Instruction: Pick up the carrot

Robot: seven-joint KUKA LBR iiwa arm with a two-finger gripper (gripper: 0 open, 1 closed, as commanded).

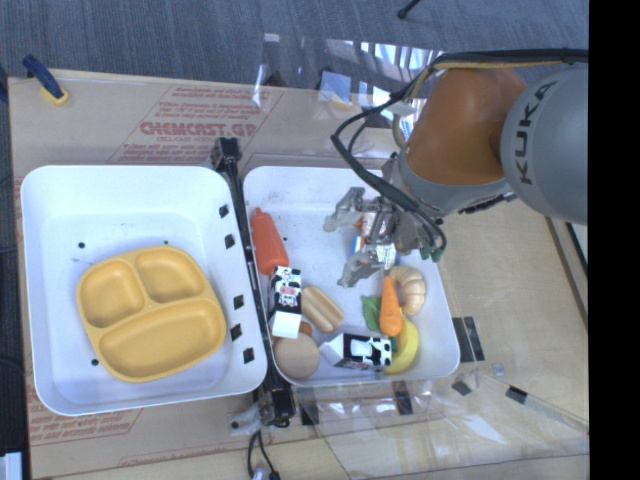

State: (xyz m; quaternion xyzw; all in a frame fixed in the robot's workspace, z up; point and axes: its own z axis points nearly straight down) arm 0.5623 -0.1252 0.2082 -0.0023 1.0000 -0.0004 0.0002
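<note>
- Orange carrot [391, 308] with green top, lying in right bin [300, 183] near its front right corner, wedged between croissant [409, 288] and banana [404, 348].
- Gripper [362, 240] hovering just above and left of carrot, fingers spread apart, nothing between them.
- Crowded neighbours: likely to catch croissant or banana instead, or nudge carrot aside on descent.
- Second orange item, long sausage-like piece [268, 243] by left wall of that bin: risk of mistaken target.
- Bin wall close by: possible finger collision on a misaligned approach.
</note>
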